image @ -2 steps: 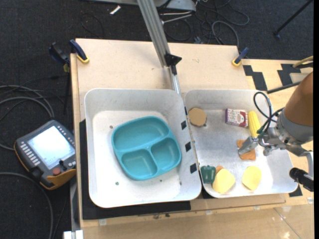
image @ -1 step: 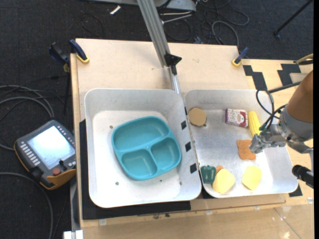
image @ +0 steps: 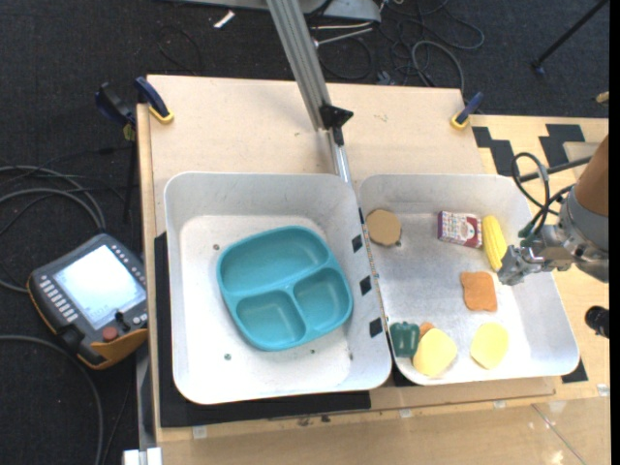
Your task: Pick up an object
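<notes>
The right bin (image: 542, 303) holds several toy foods: a round brown patty (image: 384, 228), a maroon carton (image: 459, 228), a yellow corn cob (image: 494, 241), an orange toast slice (image: 479, 292), a yellow lemon (image: 491, 345), a pale yellow fruit (image: 435, 353) and a green pepper (image: 404, 337). My gripper (image: 511, 267) reaches in from the right, hanging just right of the toast slice and beside the lower end of the corn cob. Nothing is seen held in it.
The left bin (image: 194, 260) carries a teal divided plate (image: 284, 286). A metal pole (image: 305, 56) slants over the back of the bench above the wall between the bins. A teach pendant (image: 89, 298) lies on the floor at the left.
</notes>
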Robot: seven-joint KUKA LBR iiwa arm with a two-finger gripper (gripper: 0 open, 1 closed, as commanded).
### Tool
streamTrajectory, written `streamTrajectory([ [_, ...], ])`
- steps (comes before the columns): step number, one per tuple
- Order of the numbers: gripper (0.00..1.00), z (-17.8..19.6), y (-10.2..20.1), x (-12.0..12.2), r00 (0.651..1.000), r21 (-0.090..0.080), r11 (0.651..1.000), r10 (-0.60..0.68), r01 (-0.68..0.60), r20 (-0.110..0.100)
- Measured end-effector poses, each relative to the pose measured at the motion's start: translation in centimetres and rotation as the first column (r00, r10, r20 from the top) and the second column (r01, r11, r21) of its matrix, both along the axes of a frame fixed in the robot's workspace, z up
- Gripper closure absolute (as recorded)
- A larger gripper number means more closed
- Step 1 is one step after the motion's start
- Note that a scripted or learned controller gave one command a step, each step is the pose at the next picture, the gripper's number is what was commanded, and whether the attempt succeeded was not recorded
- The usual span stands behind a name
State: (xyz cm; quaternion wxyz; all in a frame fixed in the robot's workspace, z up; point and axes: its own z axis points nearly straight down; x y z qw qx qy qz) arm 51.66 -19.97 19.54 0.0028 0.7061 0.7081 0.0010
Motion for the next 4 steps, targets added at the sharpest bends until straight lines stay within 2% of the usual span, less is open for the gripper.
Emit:
streamTrajectory([
  [1, 1.00, 4.3, 0.3, 0.5, 1.000, 0.000, 1.000, 0.001, -0.001, 0.001],
  [2, 1.00, 6.8, 0.3, 0.6, 1.000, 0.001, 1.000, 0.001, -0.001, -0.001],
  [3, 1.00, 5.8, 5.7, 2.7, 1.000, 0.004, 1.000, 0.006, -0.006, -0.005],
  [4, 1.00, 5.1, 11.7, 3.2, 1.000, 0.005, 1.000, 0.006, -0.006, -0.006],
])
